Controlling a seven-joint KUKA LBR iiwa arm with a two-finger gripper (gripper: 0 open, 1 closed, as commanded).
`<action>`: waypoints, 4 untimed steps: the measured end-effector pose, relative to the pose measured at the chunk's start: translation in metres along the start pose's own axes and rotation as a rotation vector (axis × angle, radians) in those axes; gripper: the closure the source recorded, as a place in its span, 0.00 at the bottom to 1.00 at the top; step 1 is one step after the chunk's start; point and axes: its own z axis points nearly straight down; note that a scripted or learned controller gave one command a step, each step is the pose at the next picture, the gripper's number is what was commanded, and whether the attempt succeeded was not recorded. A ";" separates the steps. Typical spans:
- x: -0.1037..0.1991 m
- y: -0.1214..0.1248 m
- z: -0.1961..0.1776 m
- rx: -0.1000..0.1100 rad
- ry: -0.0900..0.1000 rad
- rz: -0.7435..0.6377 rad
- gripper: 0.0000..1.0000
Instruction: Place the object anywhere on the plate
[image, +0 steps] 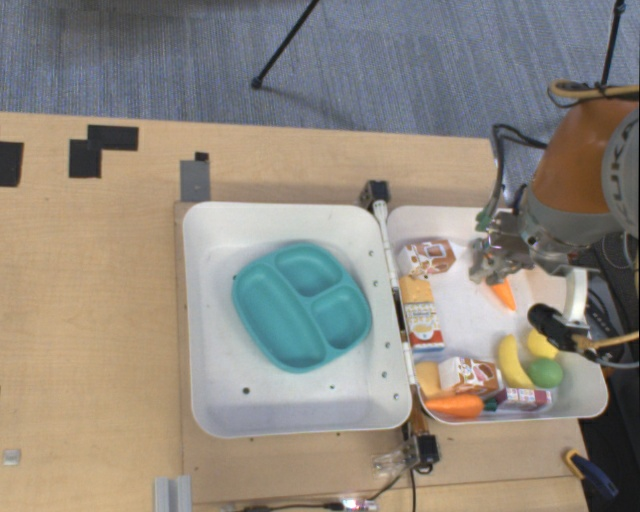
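Near the small orange carrot-shaped toy (503, 294), in the right white plastic bin (590, 395), lay a brown-and-white snack packet (427, 258), a yellow toy banana (513, 362), a green ball (545, 373) and a larger orange carrot (453, 406). The toy was short, tapered and bright orange, directly under the end effector (492, 266), whose grip I cannot tell. The teal three-compartment plate (300, 305) sat well left of it, in the other bin (215, 400).
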 end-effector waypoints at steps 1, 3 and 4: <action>0.069 -0.015 0.014 0.002 0.000 0.224 1.00; 0.191 -0.061 0.023 0.004 0.000 0.453 1.00; 0.201 -0.021 0.003 0.004 -0.001 0.774 1.00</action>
